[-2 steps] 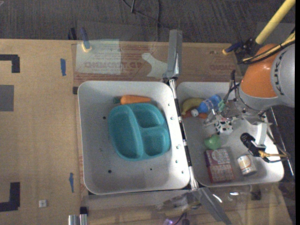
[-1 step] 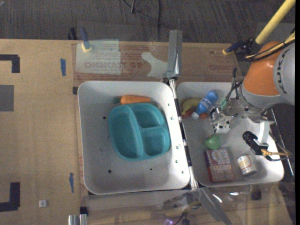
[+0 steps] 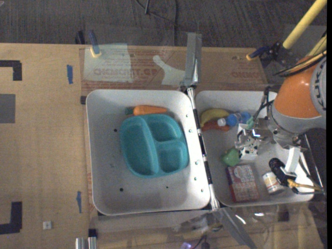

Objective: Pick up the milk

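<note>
- Milk [image 3: 250, 149]: shows as a small white carton with dark marks, in the right bin [image 3: 224, 95], about mid-bin and toward its far half.
- Hand [image 3: 253, 137]: hangs directly over the milk, at its far side, seemingly touching it; cannot tell whether apart, together or clamped, since the wrist hides that part.
- Arm [image 3: 296, 96]: reaches in from the right of the milk, with the orange band high above the bin's right rim.
- Green thing [image 3: 231, 156]: lies just left of the milk, slightly nearer the camera, close enough perhaps to touch; too blurred to say what it is.
- Bottle [image 3: 234, 120]: lies on its side beyond the milk, a little to the left, blue with a white cap.
- Banana [image 3: 213, 115]: lies beyond and left of the milk, against the bottle's cap end.
- Red packet [image 3: 243, 183]: lies flat in front of the milk, near but apart.
- Can [image 3: 270, 183]: stands in front of the milk and to the right, pale, beside the packet.
- Tray [image 3: 153, 144]: rests well left of the milk, teal and divided, in the left bin [image 3: 104, 139].
- Carrot [image 3: 149, 109]: lies far left of the milk and farther back, along the tray's far edge.
- Desk [image 3: 41, 139]: carries both bins, brown board stretching left of the milk.
</note>
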You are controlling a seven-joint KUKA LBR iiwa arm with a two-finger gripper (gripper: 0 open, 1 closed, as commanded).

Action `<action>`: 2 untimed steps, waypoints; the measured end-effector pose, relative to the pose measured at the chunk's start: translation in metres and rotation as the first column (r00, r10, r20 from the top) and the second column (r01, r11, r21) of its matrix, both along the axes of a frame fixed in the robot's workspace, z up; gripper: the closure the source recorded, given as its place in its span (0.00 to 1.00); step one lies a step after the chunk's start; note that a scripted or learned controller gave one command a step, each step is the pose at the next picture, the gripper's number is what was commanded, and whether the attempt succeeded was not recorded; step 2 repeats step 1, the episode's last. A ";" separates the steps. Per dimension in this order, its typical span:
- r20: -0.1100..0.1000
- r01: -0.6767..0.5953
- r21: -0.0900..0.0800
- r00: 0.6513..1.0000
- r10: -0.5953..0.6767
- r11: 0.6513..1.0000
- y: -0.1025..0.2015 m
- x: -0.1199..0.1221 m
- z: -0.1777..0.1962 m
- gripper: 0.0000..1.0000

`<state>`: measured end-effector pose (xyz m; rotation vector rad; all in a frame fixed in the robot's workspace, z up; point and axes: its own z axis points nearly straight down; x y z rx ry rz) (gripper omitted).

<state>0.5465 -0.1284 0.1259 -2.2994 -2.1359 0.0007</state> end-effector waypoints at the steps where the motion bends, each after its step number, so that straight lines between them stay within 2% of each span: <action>1: 0.003 0.017 -0.002 1.000 -0.017 1.000 0.073 0.036 0.059 1.00; 2: 0.003 0.017 -0.002 1.000 -0.017 1.000 0.073 0.036 0.059 1.00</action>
